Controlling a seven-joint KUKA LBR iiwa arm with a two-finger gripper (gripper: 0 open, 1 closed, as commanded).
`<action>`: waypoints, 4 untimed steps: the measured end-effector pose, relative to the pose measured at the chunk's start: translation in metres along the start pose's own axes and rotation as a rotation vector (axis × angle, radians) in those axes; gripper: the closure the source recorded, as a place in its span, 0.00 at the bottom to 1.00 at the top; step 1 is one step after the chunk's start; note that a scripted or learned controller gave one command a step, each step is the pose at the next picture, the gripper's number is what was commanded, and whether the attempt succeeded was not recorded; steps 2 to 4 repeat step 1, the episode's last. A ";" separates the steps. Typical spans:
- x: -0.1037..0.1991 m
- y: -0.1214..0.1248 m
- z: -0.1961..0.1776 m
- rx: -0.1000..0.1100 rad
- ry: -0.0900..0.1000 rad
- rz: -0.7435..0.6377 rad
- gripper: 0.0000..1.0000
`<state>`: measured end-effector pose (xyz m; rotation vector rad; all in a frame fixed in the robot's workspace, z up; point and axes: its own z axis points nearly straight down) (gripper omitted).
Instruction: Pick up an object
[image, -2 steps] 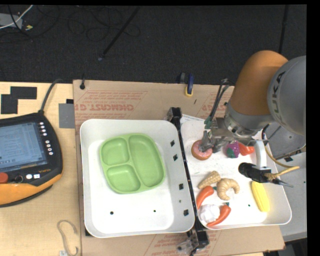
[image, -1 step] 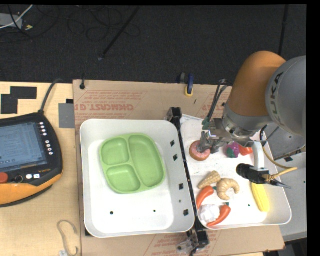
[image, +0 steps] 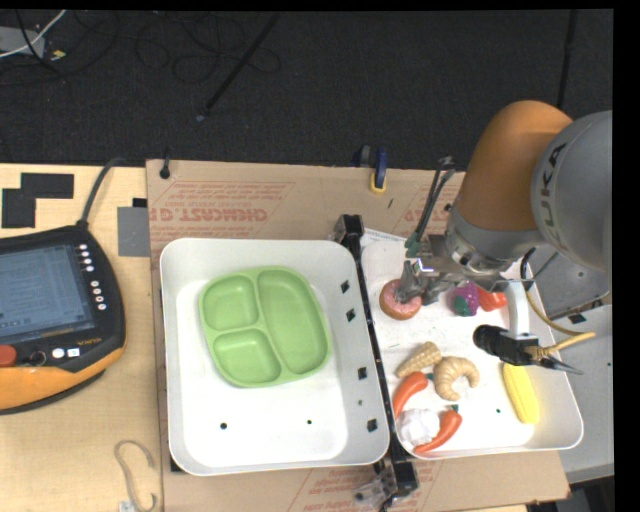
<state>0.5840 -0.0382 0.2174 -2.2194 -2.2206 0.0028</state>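
My gripper (image: 415, 285) hangs low in the right bin (image: 560, 425), near its back left corner. Directly at its tip lies a pink round object (image: 398, 303), touching it or just below it; the view does not show whether it is held. Just right of the gripper sit a purple and green piece (image: 464, 298) and a small red piece (image: 491, 298).
Further forward in the right bin lie a tan corn cob (image: 419, 356), a croissant (image: 456, 373), two red chillies (image: 408, 390) (image: 447, 428), a white crumpled piece (image: 420, 425) and a yellow piece (image: 520, 393). The left bin (image: 185, 420) holds a green divided plate (image: 265, 326). An orange-edged control tablet (image: 50, 310) lies at the far left.
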 end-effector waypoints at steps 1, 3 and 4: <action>-0.002 -0.002 -0.020 -0.001 0.001 0.002 1.00; -0.002 -0.002 -0.020 -0.001 0.001 0.002 1.00; -0.002 -0.002 -0.020 -0.001 0.001 0.002 1.00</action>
